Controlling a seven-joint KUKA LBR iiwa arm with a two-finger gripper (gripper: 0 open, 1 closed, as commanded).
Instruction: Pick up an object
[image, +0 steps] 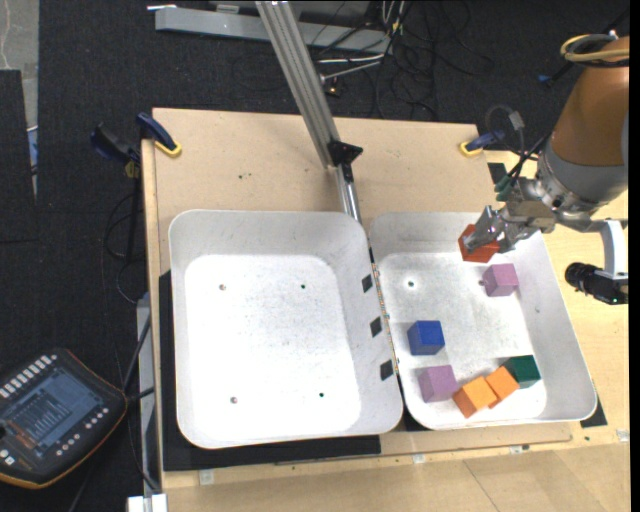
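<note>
Grey arm with a broad orange band and thin cables.

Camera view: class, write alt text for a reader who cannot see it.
The arm's gripper is over the right bin, at a red block near the bin's far edge. The bin also has two purple blocks, a blue, an orange and a green block.

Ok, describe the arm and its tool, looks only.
The arm enters from the right: a rounded orange band above a grey wrist section. Thin cables, some coloured, run along the wrist toward the tool, a small dark and metallic part. A white and black piece sticks out at the arm's lower side. No markings are legible.
</note>
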